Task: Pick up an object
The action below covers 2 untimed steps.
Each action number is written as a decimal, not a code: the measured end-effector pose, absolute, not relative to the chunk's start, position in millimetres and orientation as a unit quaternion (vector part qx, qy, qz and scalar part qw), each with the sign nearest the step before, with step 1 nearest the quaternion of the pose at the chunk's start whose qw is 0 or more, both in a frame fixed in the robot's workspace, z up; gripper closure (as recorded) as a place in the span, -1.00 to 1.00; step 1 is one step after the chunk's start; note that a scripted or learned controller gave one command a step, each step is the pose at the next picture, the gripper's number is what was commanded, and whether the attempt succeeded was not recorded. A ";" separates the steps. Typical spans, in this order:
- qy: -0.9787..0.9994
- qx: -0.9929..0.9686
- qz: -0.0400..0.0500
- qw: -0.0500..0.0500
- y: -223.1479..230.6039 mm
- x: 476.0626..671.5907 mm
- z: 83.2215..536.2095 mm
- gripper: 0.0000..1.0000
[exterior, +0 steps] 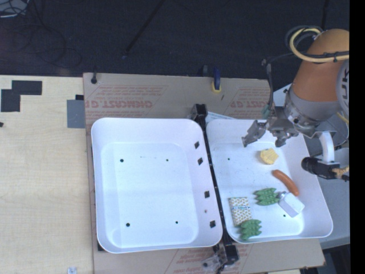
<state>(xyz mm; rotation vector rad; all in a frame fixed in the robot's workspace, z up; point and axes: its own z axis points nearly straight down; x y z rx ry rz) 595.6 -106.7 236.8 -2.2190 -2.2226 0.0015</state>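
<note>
My gripper (267, 136) hangs over the far part of the right bin (228, 136), its two fingers spread apart with nothing between them. A yellow lump (269, 156) lies just below and to the right of the fingertips. Further toward the front lie an orange carrot-like stick (284, 181), a green pod (265, 196), a white block (291, 205), a small patterned packet (240, 210) and a second green piece (250, 229).
The left bin (102, 153) sits beside the right one, with a black divider strip (206, 176) between them. Both rest on a cardboard sheet (148, 99). The arm's orange band (322, 67) and grey body fill the upper right.
</note>
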 end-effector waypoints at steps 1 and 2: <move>-0.705 -0.709 0.004 0.005 -132.8 506.4 215.3 -1.00; -0.707 -0.707 0.002 0.004 -141.2 537.9 141.5 -1.00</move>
